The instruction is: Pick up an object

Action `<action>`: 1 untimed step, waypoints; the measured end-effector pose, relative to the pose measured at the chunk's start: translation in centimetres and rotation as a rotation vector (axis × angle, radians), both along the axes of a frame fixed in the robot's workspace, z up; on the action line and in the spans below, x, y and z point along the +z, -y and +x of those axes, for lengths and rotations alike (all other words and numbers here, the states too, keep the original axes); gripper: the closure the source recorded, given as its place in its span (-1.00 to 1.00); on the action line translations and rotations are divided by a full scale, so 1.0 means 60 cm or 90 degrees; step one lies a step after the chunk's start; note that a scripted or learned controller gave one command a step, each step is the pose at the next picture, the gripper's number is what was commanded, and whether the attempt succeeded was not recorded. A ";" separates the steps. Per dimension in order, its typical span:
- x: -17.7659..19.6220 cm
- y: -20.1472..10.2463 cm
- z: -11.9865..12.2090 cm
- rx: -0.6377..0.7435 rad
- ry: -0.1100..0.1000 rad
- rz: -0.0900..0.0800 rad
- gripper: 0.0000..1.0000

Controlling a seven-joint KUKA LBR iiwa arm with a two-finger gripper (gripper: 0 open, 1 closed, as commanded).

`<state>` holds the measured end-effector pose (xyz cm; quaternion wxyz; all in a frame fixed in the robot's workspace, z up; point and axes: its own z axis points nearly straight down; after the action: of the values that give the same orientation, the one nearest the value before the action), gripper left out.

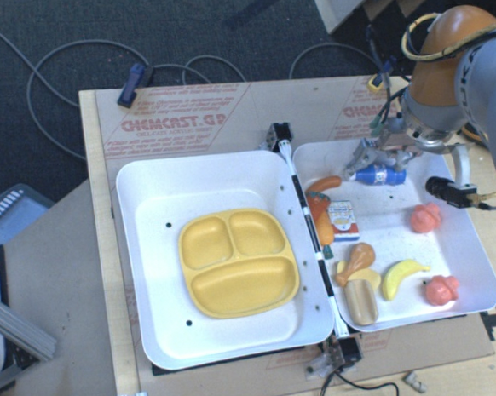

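The hand (380, 158) sits low at the far end of the right bin (466, 253), over a small blue object (374, 175) lying flat on the bin floor; whether it grasps it I cannot tell. The object's shape is partly covered by the hand. Red print on the counter (182, 121) reads "CHEMCAST GP". A small carton (343, 220) bears a label too small to read.

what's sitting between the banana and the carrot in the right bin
In the camera view, a chicken drumstick lies between the banana and the carrot, with a small carton just above it beside the carrot.
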<state>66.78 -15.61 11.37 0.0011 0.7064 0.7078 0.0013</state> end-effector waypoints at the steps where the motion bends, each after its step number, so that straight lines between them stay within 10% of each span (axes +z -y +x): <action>1: -0.048 0.064 -0.002 -0.001 -0.001 -0.001 -1.00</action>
<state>66.66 -19.45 8.50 0.0008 0.7072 0.7071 0.0000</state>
